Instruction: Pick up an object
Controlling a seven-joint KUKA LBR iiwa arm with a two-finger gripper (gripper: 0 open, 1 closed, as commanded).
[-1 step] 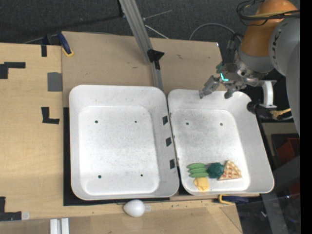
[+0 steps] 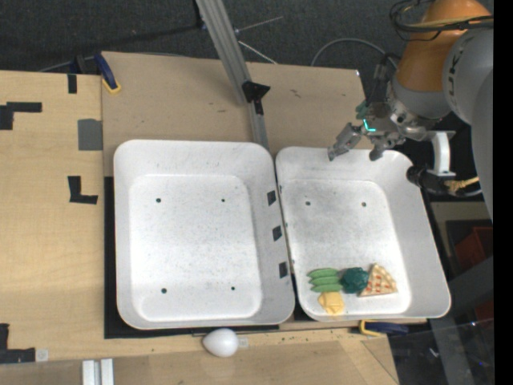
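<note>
No writing can be read anywhere. On the tabletop (image 2: 184, 95) sit the left bin (image 2: 132, 215) and the right bin (image 2: 417, 215). The grey arm (image 2: 449, 46) reaches in from 2 o'clock, its claw (image 2: 353, 151) hanging over the right bin's 12 o'clock rim, fingers spread and gripping nothing. At that bin's 6 o'clock lie green pods (image 2: 325, 278), a dark green lump (image 2: 353, 279), a tan wedge (image 2: 379, 281) and a yellow piece (image 2: 332, 301), clustered together. A white egg (image 2: 220, 342) rests below the left bin.
</note>
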